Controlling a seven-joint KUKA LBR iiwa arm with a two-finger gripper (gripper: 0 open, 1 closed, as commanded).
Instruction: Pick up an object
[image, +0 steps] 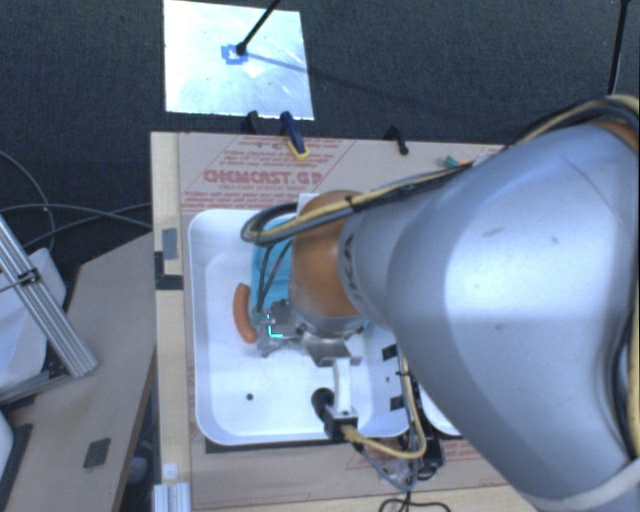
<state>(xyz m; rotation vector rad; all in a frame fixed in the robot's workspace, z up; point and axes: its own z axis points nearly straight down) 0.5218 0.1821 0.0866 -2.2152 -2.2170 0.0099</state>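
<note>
You saw an orange, sausage-shaped object (242, 312) lying flat on the floor of the left white bin (222, 400), near its left wall, its long axis running roughly up and down the view. A pale blue item (268, 268) lay just beside it, partly hidden.

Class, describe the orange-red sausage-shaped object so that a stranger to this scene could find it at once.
Start at the left white bin on the bench. Near its left wall, left of the arm's orange band, lies an orange-red sausage-shaped object, standing lengthwise in the view. It is the bin's one slim, curved, warm-coloured piece, next to something light blue.
</note>
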